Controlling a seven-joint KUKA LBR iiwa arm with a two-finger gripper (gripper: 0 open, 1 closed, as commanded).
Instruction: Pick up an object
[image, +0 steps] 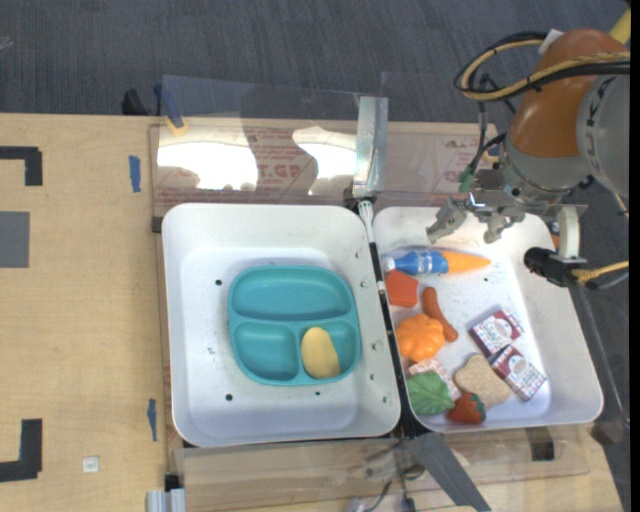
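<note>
My gripper (467, 226) hangs over the far end of the right bin (570, 330), open, with nothing between its fingers (441, 224). Just in front of it lies a blue and orange bottle-like toy (440, 263). Further forward in that bin are a red-orange piece (402, 289), a small sausage (438, 312), an orange pumpkin (420, 338), a green leafy toy (428, 392), a strawberry (466, 408), a bread slice (483, 380) and two red-and-white packets (497, 330). In the left bin (190, 300), a yellow potato-like toy (320, 352) rests in a teal divided plate (280, 320).
A clear upright panel (260, 150) and a metal post (368, 150) stand behind the bins. The arm's orange band (560, 110) and cables (500, 70) are at the upper right. A wooden bench top (70, 320) extends to the left.
</note>
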